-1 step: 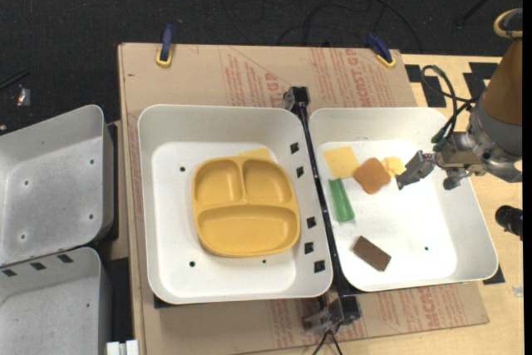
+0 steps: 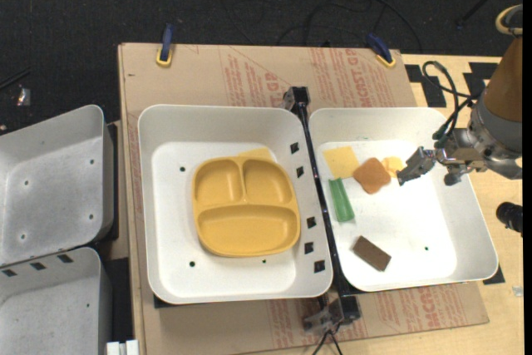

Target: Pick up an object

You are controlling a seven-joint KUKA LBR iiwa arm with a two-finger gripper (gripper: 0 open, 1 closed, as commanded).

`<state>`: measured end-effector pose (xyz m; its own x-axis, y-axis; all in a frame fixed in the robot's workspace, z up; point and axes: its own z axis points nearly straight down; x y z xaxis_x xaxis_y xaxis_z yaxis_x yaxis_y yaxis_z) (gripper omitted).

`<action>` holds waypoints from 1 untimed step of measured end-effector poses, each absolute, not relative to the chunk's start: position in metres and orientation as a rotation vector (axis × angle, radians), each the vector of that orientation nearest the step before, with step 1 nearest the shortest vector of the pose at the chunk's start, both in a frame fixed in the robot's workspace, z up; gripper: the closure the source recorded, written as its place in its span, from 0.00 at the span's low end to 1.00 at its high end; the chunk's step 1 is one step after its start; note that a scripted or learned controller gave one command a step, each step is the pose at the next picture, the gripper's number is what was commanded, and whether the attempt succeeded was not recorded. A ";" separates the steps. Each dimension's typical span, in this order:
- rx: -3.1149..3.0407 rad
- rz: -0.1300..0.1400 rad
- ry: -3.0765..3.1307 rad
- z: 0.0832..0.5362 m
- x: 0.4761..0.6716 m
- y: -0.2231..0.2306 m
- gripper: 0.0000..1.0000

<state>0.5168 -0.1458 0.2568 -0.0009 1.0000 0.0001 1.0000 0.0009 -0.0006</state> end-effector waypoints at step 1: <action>-2.220 0.004 -2.218 0.211 0.523 -0.145 0.00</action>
